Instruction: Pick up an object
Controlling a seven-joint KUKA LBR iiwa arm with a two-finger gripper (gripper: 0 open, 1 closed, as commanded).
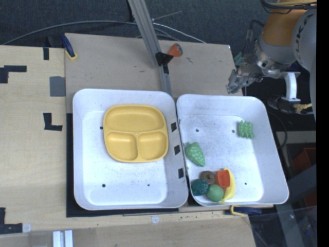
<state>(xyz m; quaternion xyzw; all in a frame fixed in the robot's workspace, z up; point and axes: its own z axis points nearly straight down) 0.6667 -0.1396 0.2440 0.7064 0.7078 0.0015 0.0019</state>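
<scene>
The right bin (257,107) holds several small toy foods. A light green bumpy piece (245,129) lies near its right wall, and a green leafy piece (195,154) lies near its left wall. At the front sit a brown ring (207,177), a dark teal lump (200,187), a green ball (215,193), a red-orange block (223,178) and a yellow banana (231,186), all bunched together. My gripper (236,82) hangs above the bench just behind the right bin's far edge, with nothing seen in it.
The left bin (82,138) holds a yellow divided plate (135,133). A grey metal pole (149,30) slants across the bench behind the bins, with an orange clamp (175,49) beside it. Cables hang at the far right.
</scene>
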